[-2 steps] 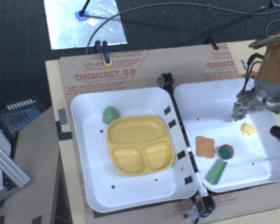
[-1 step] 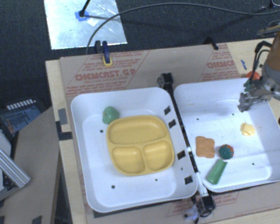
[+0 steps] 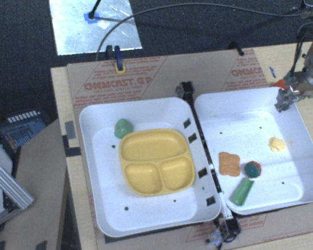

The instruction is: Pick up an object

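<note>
A bench (image 3: pixel 77 179) bears two white bins (image 3: pixel 103 175) side by side.

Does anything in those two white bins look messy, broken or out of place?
Nothing stands out. The yellow tray lies flat in the left bin beside a green ball; four small toys, including an orange piece, lie loosely but intact in the right bin.

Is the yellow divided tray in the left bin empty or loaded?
Empty. The yellow tray shows three bare compartments; the green ball sits outside it, at its far-left corner.
</note>
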